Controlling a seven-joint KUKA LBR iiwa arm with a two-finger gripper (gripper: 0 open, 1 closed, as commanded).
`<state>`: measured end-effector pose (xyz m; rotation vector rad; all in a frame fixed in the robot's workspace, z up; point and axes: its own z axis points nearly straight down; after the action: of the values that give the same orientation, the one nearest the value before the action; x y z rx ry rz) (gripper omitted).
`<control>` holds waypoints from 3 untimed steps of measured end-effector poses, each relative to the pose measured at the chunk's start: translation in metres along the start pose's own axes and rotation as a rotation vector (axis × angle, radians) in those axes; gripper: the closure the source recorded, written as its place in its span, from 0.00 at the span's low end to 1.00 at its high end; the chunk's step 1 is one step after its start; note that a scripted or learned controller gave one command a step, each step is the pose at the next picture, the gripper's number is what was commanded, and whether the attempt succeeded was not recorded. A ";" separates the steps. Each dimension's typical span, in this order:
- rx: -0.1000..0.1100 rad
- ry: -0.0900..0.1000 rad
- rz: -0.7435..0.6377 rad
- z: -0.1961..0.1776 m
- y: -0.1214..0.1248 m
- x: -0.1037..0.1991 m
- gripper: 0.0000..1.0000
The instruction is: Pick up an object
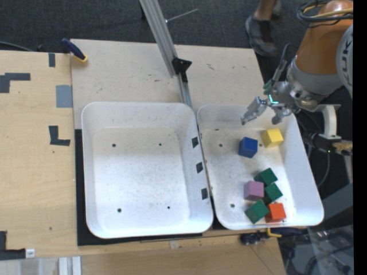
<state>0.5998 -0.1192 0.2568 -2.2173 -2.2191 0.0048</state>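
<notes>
Nearest you, at 5 o'clock in the right bin [304,171], sits a cluster: orange cube [277,211], green cube [257,211], purple cube [254,189], and two more green cubes [266,176] [273,192] touching or just beside each other. Blue cube [248,147] sits alone near bin centre, yellow cube [272,137] just beside it at 2 o'clock. Your gripper [265,114] hangs over the bin's far edge at 12 o'clock, fingers spread apart with nothing between them, so it's released. It's above and near the yellow and blue cubes but apart from both. Left bin [92,153] holds no cubes. Progress call: nothing picked yet, all seven cubes lie on the bin floor. Left to do: choose one, probably yellow or blue as closest, descend, close, lift.
</notes>
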 end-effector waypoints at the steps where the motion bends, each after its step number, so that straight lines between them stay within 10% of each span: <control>1: -0.005 -0.001 -0.001 -0.003 0.001 0.000 0.00; 3: 0.002 -0.001 -0.001 0.114 0.001 0.009 0.00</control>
<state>0.6006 -0.1098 0.1425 -2.2157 -2.2200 0.0074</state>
